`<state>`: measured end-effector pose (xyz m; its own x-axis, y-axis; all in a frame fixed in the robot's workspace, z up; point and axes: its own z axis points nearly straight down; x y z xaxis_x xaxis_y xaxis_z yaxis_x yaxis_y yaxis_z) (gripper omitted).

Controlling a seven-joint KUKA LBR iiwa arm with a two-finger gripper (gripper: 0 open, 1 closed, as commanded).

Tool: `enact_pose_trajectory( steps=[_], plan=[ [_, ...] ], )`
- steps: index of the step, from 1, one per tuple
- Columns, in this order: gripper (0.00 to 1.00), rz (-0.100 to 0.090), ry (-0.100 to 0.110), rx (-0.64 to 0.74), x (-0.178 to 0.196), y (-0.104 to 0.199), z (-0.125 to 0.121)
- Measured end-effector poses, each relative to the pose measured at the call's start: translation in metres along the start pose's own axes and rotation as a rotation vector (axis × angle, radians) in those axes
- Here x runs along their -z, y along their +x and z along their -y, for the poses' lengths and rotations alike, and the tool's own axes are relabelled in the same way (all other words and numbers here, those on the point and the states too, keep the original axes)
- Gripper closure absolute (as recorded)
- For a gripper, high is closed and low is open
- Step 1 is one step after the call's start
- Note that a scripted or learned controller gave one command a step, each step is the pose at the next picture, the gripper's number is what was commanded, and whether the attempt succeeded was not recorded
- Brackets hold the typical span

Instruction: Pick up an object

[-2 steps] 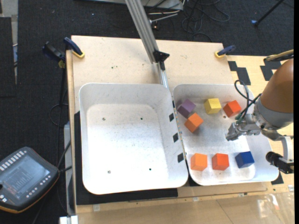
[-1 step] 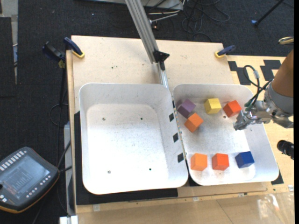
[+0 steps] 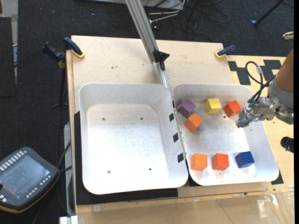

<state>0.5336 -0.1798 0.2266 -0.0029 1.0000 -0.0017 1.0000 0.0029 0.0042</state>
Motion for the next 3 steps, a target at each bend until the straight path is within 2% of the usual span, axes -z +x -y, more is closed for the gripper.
enact_pose_trajectory(
  steps=[1, 2, 3],
  plan=[
    [1.00, -0.003, 0.002, 0.006, -0.003, 0.052, -0.028],
    [1.00, -0.003, 0.001, 0.005, 0.009, 0.100, -0.045],
    [1.00, -0.003, 0.003, 0.006, -0.001, 0.148, -0.057]
  ],
)
